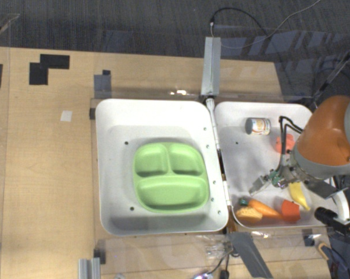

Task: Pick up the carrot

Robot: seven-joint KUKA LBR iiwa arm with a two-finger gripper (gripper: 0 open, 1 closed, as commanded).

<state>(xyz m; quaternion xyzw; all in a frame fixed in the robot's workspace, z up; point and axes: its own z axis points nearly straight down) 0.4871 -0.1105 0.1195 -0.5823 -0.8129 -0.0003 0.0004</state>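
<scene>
The carrot (263, 207) is orange and lies along the front wall of the right bin (236, 156), tip pointing right. My gripper (266, 182) hangs just above and slightly behind it, under the arm's orange band (328, 137), with a small gap between it and the carrot. Nothing shows held in the gripper.
Beside the carrot lie a tan bread-like piece (249, 215), a red block (290, 210) and a yellow banana (299, 195). A tin can (257, 125) and a small orange-red item (284, 144) sit at the bin's back. The left bin (114, 156) holds a green divided tray (170, 176).
</scene>
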